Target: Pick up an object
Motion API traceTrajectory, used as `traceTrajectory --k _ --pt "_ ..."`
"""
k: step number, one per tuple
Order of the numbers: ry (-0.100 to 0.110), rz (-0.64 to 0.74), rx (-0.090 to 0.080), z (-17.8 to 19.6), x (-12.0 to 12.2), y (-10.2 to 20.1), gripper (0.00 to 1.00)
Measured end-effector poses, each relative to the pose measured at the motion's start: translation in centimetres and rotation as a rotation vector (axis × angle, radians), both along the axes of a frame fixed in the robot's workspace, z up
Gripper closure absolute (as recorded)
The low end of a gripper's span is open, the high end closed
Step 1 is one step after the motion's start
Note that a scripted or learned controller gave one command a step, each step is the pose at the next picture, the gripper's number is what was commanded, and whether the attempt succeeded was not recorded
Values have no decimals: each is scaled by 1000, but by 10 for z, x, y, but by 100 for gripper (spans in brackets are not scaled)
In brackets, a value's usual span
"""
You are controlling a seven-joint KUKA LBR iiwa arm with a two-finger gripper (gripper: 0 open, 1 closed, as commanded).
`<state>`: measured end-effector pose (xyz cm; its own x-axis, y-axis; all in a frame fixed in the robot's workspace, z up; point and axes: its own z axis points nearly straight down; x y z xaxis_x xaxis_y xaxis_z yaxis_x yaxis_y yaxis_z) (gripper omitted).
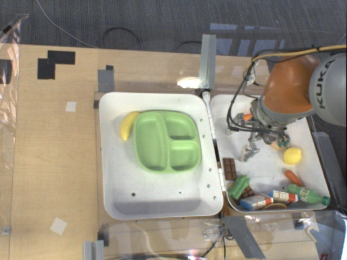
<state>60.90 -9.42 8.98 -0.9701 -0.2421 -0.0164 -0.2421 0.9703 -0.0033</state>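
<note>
My gripper (249, 150) hangs over the bare middle of the right bin (222, 110), open, with nothing between its fingers. A yellow lemon (292, 156) lies just to its right, and an orange-pink item (281, 142) is partly hidden under the wrist. A brown chocolate bar (230, 169) lies to the gripper's lower left by the bin's left wall. Along the bin's front edge are a green item (237, 187), a blue and white box (256, 202), a green bottle (307, 194) and a small carrot (293, 176).
The left bin (116, 188) holds a green divided plate (166, 141) with a banana (127, 125) against its left rim. Black cables (237, 99) loop from the orange wrist band (287, 88). A metal post (207, 58) stands behind the bins.
</note>
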Motion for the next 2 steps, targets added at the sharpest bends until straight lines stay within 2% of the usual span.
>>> traceTrajectory --k 1,2 --pt "-17 1 -1 16 5 0 100" --pt "-11 87 -5 142 65 -5 100"
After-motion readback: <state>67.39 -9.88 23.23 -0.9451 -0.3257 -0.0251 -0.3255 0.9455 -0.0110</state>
